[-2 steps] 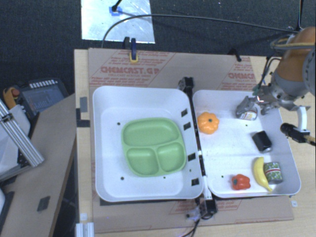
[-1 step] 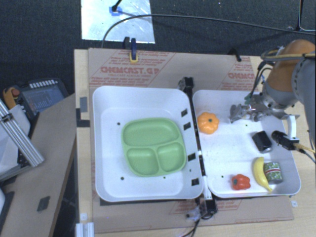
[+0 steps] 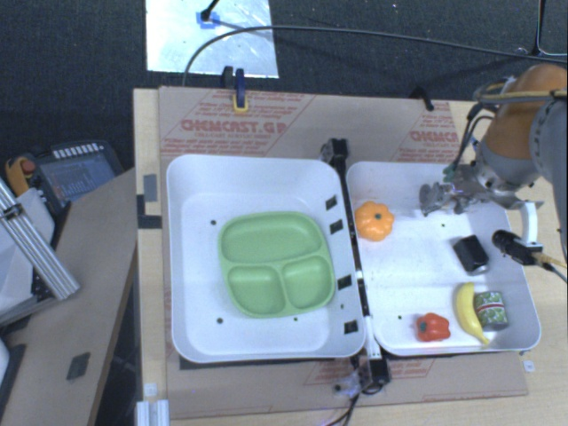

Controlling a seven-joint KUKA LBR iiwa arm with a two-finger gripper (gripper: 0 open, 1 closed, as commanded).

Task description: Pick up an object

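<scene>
Camera view, near to far: red pepper (image 3: 432, 327), banana (image 3: 468, 309) and small can (image 3: 490, 310) at right bin (image 3: 399, 242) front, black block (image 3: 470, 253), orange pumpkin (image 3: 374, 221), then gripper (image 3: 434, 198) above back, grip state unclear

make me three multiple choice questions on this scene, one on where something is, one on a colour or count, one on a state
1. Where does the green divided plate lie?
A. in the left bin
B. in the right bin
C. on the bare bench

2. How many things lie in the right bin?
A. two
B. five
C. eight

3. How does the banana lie?
A. apart from everything
B. against the small can
C. on the plate

Answers:
1. A, the plate fills the middle of the left bin.
2. B, an orange pumpkin, a black block, a red pepper, the banana and the can.
3. B, the banana's curve touches the can's side.
</scene>
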